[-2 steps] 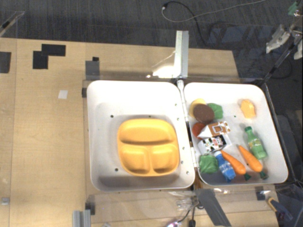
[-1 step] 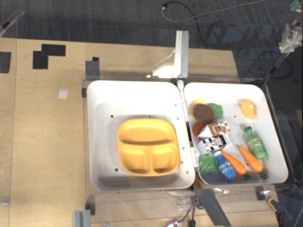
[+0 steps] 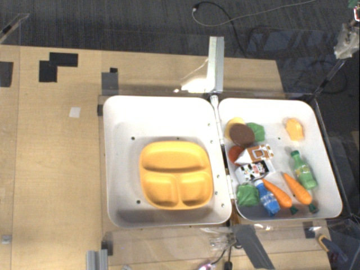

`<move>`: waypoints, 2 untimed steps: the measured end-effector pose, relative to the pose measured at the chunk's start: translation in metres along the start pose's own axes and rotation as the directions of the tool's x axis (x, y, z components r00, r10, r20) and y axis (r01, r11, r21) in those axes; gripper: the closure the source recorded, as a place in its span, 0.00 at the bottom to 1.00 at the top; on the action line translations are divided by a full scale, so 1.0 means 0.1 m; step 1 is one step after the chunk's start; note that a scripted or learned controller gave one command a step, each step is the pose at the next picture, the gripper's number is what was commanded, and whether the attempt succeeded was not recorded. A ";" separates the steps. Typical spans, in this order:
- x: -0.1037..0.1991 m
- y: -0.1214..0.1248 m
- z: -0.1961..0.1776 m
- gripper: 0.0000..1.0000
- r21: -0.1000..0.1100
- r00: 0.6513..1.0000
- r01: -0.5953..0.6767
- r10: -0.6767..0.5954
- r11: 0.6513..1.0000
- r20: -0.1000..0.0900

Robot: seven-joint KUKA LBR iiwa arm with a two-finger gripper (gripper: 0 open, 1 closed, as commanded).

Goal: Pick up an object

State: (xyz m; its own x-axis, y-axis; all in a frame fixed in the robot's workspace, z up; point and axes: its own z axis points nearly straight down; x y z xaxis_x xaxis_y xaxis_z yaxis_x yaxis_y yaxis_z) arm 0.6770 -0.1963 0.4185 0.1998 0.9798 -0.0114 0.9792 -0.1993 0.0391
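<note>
**Right bin** [image 3: 323, 136]: here you had the pickable stock.
- Orange-yellow piece [image 3: 295, 128]: lay alone near the far wall. Likely light, hard toy plastic; your easiest hold, across its narrow width.
- Green bottle [image 3: 304, 170]: lay on its side by the right wall. Probably smooth and prone to roll; you would have closed across the body, not the neck.
- Two carrots [image 3: 297, 189], blue bottle [image 3: 269, 198], printed carton [image 3: 254, 162], brown disc [image 3: 242, 133]: crowded and touching, so a poorer choice. The carton looked crushable.

**Left bin** [image 3: 121, 151]: held a yellow divided tray [image 3: 176, 173], wide, stiff and shallow. It offered you only its rim.

**Gripper** [image 3: 347, 43]: sat at the far upper right, off the worktop [image 3: 50, 167] and well apart from both bins. You could not tell whether it was released or clenched.
</note>
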 end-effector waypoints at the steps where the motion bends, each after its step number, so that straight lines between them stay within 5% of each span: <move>1: 0.01 0.01 -0.13 1.00 -0.006 1.000 0.007 -0.007 1.000 0.003; 2: 0.02 0.03 -0.26 1.00 -0.013 1.000 0.013 -0.013 1.000 0.005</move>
State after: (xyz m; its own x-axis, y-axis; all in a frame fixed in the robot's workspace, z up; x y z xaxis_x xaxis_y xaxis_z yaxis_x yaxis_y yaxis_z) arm 0.6792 -0.1940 0.4444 0.1874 0.9821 -0.0171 0.9811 -0.1863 0.0522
